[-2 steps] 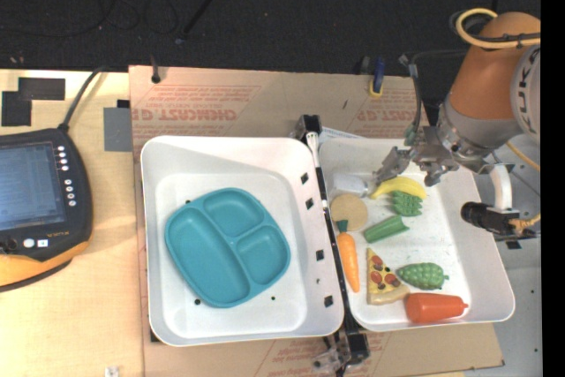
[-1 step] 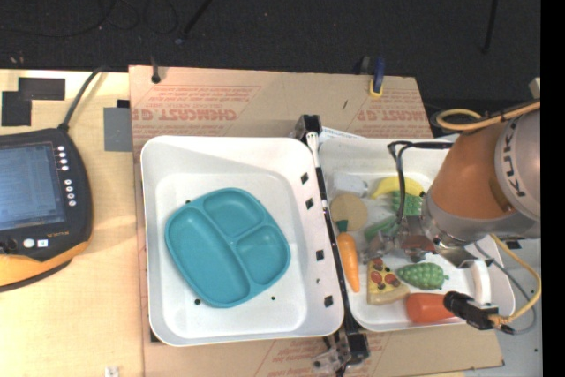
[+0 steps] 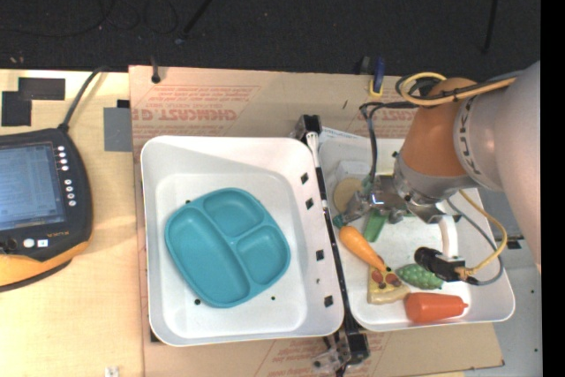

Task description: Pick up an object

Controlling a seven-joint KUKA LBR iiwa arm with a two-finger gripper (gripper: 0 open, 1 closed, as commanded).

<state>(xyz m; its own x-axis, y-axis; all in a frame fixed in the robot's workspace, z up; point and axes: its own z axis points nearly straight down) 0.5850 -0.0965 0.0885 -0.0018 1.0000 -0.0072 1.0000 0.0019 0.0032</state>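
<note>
Gripper (image 3: 374, 206) low in the right bin (image 3: 494, 306), its state impossible to tell under the wrist, green item (image 3: 374, 227) just below it partly hidden, carrot (image 3: 362, 246), pizza slice (image 3: 385, 287), red pepper (image 3: 434, 306) nearby, teal divided plate (image 3: 228, 246) in the left bin (image 3: 177, 165).

— Any writing you can make out?

— Red print on the cardboard sheet (image 3: 221, 106) under the bins, along its far edge, upside down from this side. I cannot read the letters for sure.

— More of it?

— Fainter red print at the cardboard's near edge, too small to read. The screen on the handheld pendant (image 3: 35, 194), far left, is unreadable too.
</note>
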